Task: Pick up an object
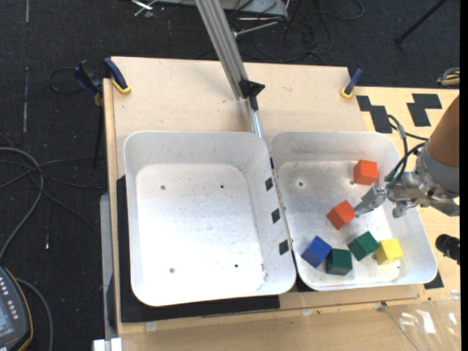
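Observation:
Several small blocks lie in the right bin. An orange block sits near the far right, and a second orange block lies mid-bin. Along the near wall are a blue block, a dark green block, a green block and a yellow block. My gripper hovers at the right side of this bin, open, with nothing between its fingers. Its left fingertip is just right of the mid-bin orange block, which lies outside the jaws.
The left bin stands beside the right one, separated by a raised shared rim. A metal pole slants over the bench from the back. Yellow clamps sit at the bench's far corners.

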You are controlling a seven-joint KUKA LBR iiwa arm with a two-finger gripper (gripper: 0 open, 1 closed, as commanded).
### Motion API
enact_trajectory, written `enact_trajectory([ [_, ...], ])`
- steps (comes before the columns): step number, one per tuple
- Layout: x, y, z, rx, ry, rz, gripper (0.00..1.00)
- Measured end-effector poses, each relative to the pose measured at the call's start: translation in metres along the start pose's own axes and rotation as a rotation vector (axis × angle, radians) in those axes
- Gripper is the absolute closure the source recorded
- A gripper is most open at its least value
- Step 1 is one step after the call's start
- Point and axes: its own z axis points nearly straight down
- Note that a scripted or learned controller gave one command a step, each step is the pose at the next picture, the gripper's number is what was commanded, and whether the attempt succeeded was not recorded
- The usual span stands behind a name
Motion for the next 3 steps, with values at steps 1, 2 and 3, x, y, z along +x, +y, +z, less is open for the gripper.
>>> enact_trajectory([
  [1,0.018,0.092,0.110,-0.002,-0.003,-0.006,0.00],
  [2,0.031,0.052,0.106,0.002,0.000,0.001,0.00],
  [3,0.031,0.054,0.096,-0.001,-0.001,0.000,1.00],
])
